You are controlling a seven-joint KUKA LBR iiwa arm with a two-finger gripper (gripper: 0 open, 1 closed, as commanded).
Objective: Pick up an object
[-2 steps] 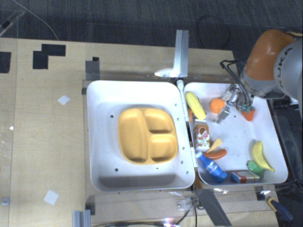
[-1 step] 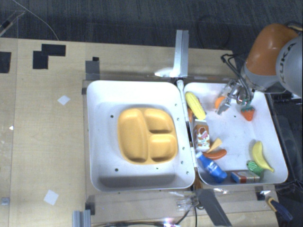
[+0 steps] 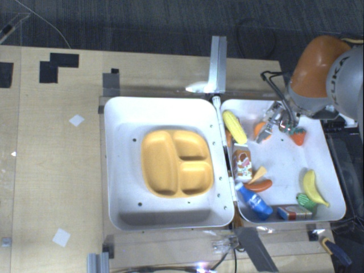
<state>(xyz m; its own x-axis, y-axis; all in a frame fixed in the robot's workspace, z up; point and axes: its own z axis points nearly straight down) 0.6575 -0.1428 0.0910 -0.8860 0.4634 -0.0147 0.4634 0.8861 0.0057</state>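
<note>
The gripper (image 3: 272,125) hung low over the far end of the right bin (image 3: 335,209), its metal tips angled down toward a small orange piece (image 3: 260,129) lying just at their left. Whether that piece sat between the tips or merely beside them could not be told, nor how the gripper stood. Just to the right lay a carrot-like toy (image 3: 298,135), orange-red with a green top, close enough to be nudged. My judgement: the step in hand was the descent and closing on the orange piece, and doing it well meant centring over it before pinching, going straight down, then lifting slowly to check the hold.

Farther out in the same bin lay 1 corn cob (image 3: 234,127) along the left wall, a small printed carton (image 3: 243,164), a blue bottle (image 3: 255,203), and a banana (image 3: 313,187) near the right wall. The left bin (image 3: 114,152) held 1 yellow divided tray (image 3: 175,162).
</note>
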